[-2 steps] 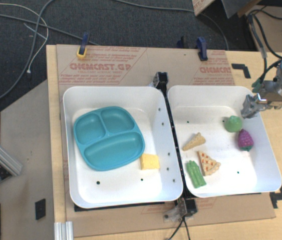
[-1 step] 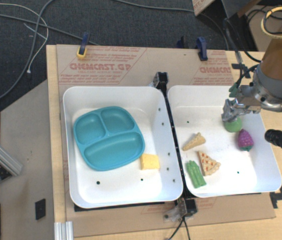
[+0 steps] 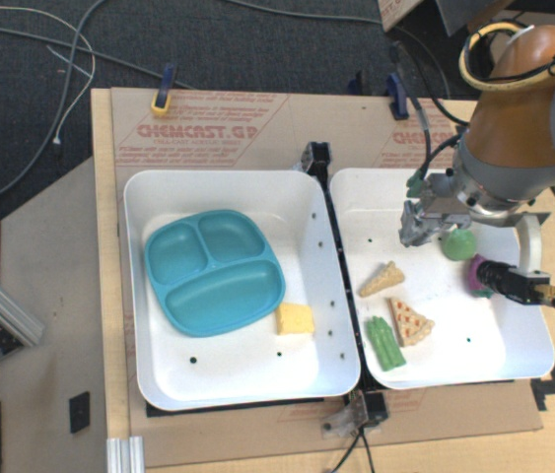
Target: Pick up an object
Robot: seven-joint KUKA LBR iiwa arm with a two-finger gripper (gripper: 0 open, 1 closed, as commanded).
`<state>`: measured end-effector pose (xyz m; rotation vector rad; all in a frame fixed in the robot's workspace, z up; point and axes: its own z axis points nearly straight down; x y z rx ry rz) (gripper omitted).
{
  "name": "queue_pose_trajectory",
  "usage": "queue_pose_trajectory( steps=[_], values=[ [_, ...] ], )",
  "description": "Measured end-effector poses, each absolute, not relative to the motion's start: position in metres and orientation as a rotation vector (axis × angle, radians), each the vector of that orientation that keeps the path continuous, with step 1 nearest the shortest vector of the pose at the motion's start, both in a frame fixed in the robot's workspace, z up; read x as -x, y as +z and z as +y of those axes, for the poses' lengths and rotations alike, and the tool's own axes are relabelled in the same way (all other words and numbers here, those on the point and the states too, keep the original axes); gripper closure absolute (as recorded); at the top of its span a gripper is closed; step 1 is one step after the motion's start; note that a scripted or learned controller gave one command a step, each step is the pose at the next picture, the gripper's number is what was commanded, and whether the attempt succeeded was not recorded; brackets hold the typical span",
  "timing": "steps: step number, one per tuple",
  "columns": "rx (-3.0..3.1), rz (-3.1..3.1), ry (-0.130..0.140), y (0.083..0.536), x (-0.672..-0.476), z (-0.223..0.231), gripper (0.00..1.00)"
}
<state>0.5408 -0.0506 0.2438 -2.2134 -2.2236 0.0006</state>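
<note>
Here | jaws (image 3: 425, 227) (state unclear) over right bin (image 3: 523, 358) | cardboard (image 3: 198, 126) reads "CHEMCAST GP"

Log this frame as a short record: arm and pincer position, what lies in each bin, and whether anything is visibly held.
arm: reaches in from the right, over the right bin
pincer: low over the right bin's upper middle, next to the green round object
held: nothing visible between the fingers
left bin: teal divided plate, yellow block at the plate's lower right
right bin: green round object, purple object, tan wedge, pizza slice, green bean-like piece
</note>
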Motion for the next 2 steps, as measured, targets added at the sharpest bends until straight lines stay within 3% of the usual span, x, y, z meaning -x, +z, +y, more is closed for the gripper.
queue_pose_trajectory(
  steps=[1, 2],
  values=[
    [2.212, -2.224, 0.001, 0.229, -0.54, 0.001, 1.0],
    [2.209, -2.225, 0.001, 0.221, -0.527, 0.061, 1.0]
  ],
)
